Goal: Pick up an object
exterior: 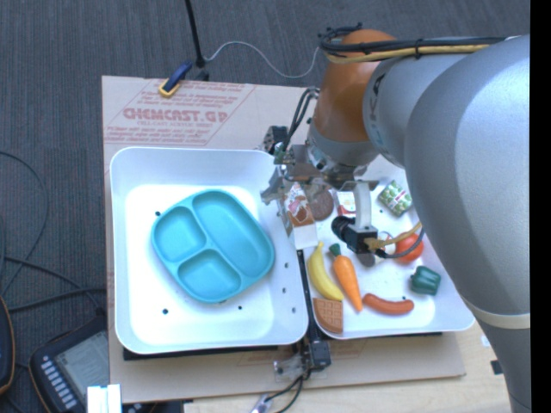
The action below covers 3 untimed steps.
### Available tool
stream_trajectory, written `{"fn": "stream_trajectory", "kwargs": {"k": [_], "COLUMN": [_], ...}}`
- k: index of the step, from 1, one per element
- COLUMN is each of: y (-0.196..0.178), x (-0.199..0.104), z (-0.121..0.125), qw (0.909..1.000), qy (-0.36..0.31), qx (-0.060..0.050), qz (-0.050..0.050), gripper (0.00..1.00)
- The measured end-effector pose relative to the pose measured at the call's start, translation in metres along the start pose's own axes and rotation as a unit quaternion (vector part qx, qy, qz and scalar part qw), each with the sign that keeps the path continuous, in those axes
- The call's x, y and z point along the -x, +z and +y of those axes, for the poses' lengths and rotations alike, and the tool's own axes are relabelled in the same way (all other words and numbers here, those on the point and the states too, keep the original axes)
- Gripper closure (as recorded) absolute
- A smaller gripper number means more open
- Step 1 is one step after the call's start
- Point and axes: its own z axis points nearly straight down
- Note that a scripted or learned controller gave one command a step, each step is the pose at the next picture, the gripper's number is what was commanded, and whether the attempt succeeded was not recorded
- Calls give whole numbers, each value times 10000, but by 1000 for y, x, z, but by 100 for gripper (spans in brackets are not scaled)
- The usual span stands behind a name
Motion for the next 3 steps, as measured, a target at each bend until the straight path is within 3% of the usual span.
{"fn": "stream_trajectory", "kwargs": {"k": [1, 2, 3], "y": [-10, -75, -22], "x": [2, -44, -12], "z": [0, 63, 19], "qw": [10000, 10000, 10000], "qy": [6, 4, 18], "qx": [-9, 10, -19], "qz": [-14, -8, -13], "gripper": [100, 100, 100]}}
